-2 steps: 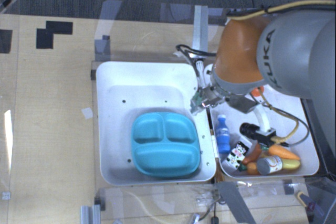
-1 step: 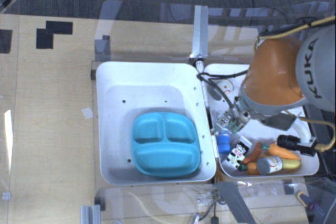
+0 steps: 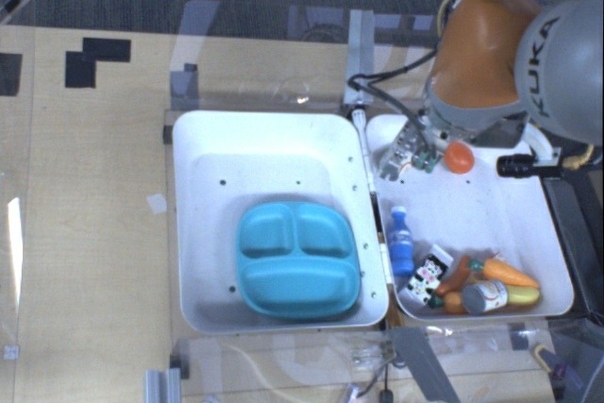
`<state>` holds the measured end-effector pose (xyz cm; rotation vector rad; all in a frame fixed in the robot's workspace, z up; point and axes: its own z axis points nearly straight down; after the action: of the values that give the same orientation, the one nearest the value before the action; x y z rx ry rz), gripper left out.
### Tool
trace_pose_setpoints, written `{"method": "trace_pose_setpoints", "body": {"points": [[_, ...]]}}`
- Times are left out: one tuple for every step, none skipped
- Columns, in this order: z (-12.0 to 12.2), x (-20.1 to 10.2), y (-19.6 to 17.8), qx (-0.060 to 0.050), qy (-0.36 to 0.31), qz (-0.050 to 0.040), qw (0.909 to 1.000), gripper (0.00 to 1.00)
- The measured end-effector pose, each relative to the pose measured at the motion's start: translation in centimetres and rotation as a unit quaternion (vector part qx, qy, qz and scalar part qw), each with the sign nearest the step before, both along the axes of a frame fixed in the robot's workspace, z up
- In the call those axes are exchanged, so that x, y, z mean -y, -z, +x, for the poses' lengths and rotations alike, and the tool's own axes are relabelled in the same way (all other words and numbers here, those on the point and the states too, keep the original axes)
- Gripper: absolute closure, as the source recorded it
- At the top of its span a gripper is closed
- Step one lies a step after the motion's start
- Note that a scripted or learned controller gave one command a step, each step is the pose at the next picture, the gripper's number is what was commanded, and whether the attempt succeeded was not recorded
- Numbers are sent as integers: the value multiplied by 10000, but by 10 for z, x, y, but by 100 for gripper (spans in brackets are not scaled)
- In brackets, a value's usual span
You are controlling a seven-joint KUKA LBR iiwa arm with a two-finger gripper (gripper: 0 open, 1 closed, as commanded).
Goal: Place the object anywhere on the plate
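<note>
Just right of the fingers (image 3: 404, 156), an orange ball (image 3: 459, 158).

Plate (image 3: 297, 260) in left bin (image 3: 203, 165); bottle (image 3: 400, 242), toys in right bin (image 3: 528, 222).

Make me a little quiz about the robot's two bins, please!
1. True or false: the blue plate lies in the left bin.
2. Which thing lies closest to the end effector? A) orange ball B) carrot C) blue bottle
3. Fill in: the blue plate has ___ compartments.

Key: 1 true. 2 A. 3 three.
</note>
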<state>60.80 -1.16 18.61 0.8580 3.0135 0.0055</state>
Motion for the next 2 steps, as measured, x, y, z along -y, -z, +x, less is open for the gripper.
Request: {"method": "trace_pose_setpoints", "body": {"points": [[-48, 20, 0, -1, -1435, -12, 9897, 100], [-53, 7, -76, 16, -1265, -14, 9920, 100]]}}
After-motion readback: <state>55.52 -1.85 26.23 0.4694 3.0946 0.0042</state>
